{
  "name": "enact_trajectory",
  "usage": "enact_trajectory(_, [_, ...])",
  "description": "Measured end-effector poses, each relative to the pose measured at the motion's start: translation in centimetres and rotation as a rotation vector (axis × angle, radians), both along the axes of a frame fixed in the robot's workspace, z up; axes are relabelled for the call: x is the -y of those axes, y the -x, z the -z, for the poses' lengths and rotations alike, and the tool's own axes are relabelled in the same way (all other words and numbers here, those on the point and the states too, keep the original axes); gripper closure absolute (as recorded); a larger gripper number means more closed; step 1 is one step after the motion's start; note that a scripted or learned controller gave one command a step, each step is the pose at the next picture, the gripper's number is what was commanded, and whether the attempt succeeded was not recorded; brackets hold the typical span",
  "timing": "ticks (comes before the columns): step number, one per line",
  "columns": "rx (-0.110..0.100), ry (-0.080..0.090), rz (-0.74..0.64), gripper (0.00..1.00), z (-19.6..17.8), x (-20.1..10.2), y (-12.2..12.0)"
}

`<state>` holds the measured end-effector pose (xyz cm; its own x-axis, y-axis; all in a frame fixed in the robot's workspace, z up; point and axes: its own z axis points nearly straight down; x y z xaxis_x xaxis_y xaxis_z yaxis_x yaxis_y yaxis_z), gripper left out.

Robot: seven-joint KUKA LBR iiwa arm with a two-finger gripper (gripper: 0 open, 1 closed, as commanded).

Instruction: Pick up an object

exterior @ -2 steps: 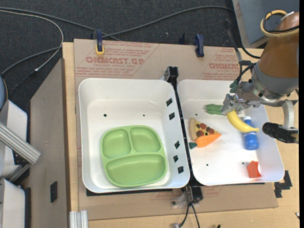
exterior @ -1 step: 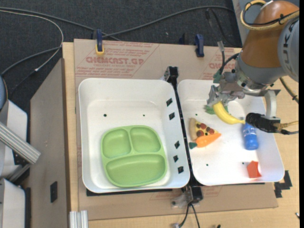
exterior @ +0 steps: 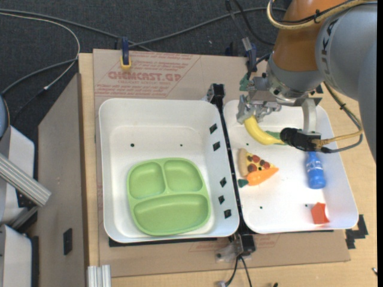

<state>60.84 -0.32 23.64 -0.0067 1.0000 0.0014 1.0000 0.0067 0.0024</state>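
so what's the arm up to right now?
The KUKA arm's end effector is low over the far end of the right bin, right at the upper end of the yellow banana. Whether it actually has the banana can't be told from this angle. Also in that bin: a pizza slice toy, an orange carrot, a blue bottle and a small red block. The left bin holds a green divided plate, untouched.
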Motion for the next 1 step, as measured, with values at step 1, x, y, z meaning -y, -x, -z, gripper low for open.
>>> enact_trajectory(1, [-0.001, 0.001, 0.002, 1.00, 1.44, -5.37, -2.01])
